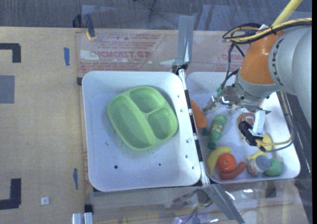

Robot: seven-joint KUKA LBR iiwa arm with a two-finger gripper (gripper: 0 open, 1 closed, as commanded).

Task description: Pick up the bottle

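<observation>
You see the arm (pixel 292 64) reaching in from the right over the right bin (pixel 205 85). Its grey body sits high at the far right corner of that bin, and the orange band (pixel 257 62) faces you just above the wrist. The wrist points down and toward the bins' shared wall, so the end effector (pixel 220 101) hangs over the back left part of the right bin. Its tip is too small and cluttered here, and you cannot tell whether it is released or clenched; nothing can be made out in its grasp.

The bottle (pixel 217 125) is green and lies on its side on the floor of the right bin, just in front of the end effector and a little toward you. An orange carrot (pixel 199 114) lies just beside it, along the dividing wall. Nearer the front edge you have a banana (pixel 217 154) touching a tomato (pixel 227 161), with a red sausage-like piece (pixel 237 169) next to them. A small jar (pixel 255 165) and a green lump (pixel 275 167) sit in the front right corner.

The left bin (pixel 94 84) holds a green divided plate (pixel 133 129), well apart from the arm. Both bins rest on the bench (pixel 39 119).
</observation>
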